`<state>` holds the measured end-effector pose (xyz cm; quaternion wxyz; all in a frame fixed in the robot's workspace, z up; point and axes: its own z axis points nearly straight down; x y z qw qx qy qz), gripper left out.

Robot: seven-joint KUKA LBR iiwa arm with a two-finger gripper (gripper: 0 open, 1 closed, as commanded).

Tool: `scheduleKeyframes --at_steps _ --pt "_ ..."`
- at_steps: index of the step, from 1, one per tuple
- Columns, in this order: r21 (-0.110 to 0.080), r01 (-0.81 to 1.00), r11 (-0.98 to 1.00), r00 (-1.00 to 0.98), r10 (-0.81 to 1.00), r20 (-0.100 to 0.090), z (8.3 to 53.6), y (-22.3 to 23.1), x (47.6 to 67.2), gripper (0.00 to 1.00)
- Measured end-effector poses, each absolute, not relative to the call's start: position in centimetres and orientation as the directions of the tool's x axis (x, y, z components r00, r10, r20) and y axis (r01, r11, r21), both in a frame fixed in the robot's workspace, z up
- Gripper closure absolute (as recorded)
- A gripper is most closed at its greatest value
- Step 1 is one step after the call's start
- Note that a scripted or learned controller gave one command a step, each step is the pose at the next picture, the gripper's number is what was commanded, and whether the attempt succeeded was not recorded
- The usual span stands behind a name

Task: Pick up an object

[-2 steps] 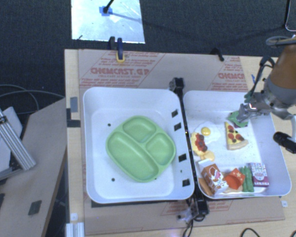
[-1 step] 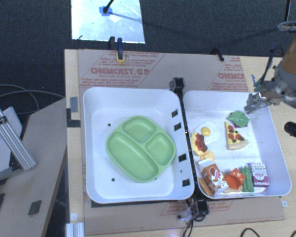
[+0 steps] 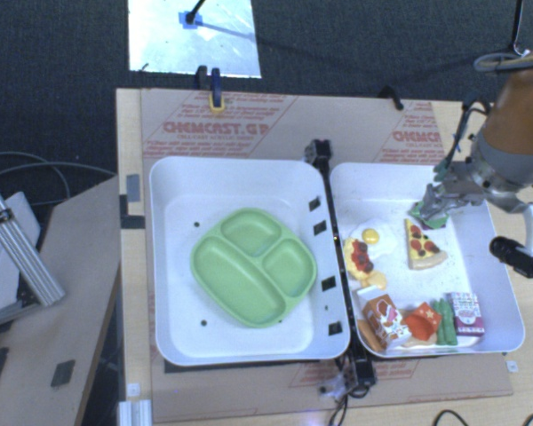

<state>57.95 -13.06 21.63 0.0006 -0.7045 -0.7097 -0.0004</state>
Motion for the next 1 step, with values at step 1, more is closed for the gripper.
scheduleKeyframes --at_steps 1 --pt "0.000 1.000 0.009 -0.009 1.000 0.002 22.99 -8.83 54.66 1.00"
